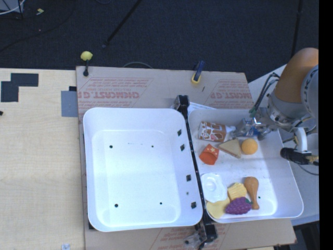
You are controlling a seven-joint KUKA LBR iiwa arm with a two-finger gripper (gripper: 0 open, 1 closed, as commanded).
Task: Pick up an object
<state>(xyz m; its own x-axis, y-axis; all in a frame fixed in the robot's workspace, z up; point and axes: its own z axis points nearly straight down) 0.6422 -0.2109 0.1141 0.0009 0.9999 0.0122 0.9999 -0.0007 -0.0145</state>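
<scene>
**Nothing lifted yet: my hand is low in the right bin**

The bench (31,155) carries two white bins. The left bin (136,223) has nothing for me; everything worth taking lies in the right bin (283,191). My arm (296,82) reaches in from the right, and my hand (248,126) sits low at the bin's far end, just beside the orange ball (250,146) and the sandwich wedge (230,149). Whether it is wide or narrow I cannot tell, and I see nothing between its tips.

The snack box (212,132), red block (208,154), drumstick (252,189), cheese (237,191) and grapes (238,206) all lie flat on the bin floor. By my judgement the reach is done; the grasp and the lift remain.
</scene>
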